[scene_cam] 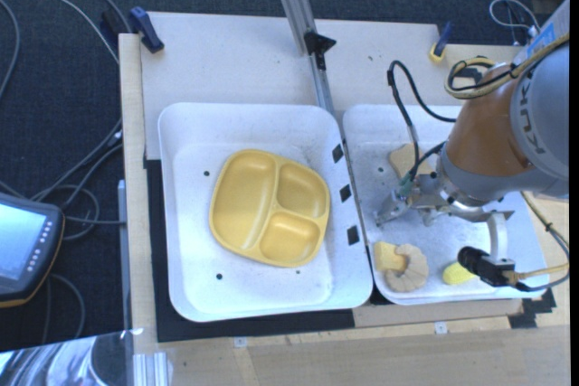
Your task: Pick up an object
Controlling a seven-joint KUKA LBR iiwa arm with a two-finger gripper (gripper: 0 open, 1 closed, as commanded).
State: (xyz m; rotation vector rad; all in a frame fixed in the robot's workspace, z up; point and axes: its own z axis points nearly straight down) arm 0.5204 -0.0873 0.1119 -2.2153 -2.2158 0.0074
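Grey gripper point(403, 199) hangs low in the right bin point(362, 221); I cannot tell its state, so nothing looks lifted yet.

Only readable text: white letters "KU" on the arm point(534, 117), on its grey casing at 3 o'clock of the view, running down the housing beside the orange band; the rest of the word is cut off at the edge. A small blue-white label at about 2 o'clock on the arm's upper part is too blurred to read. The screen point(23, 250) at 9 o'clock shows a glow, no legible characters. Nothing legible on bins or tray.
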